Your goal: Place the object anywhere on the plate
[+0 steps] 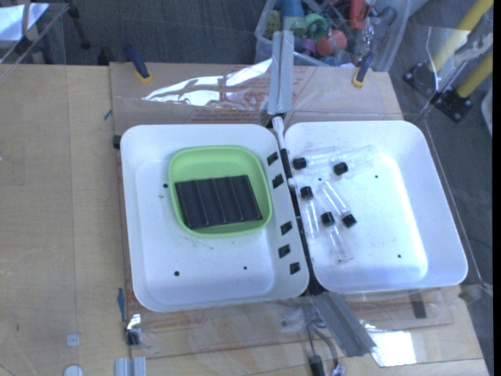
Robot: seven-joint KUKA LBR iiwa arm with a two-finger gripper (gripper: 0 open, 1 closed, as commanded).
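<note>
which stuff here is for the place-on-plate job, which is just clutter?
Job:
- green plate in left bin, dark ridged insert on it
- clear vials with black caps, in right bin

Lying about:
- tub of toys, behind the bins
- foil sheet
- clamps

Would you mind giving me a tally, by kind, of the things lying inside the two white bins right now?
Green plate: 1
Dark ridged rack on the plate: 1
Clear tubes with black caps, in the right bin: 5, going by the caps; the clear bodies are hard to separate
Total: 7
</note>
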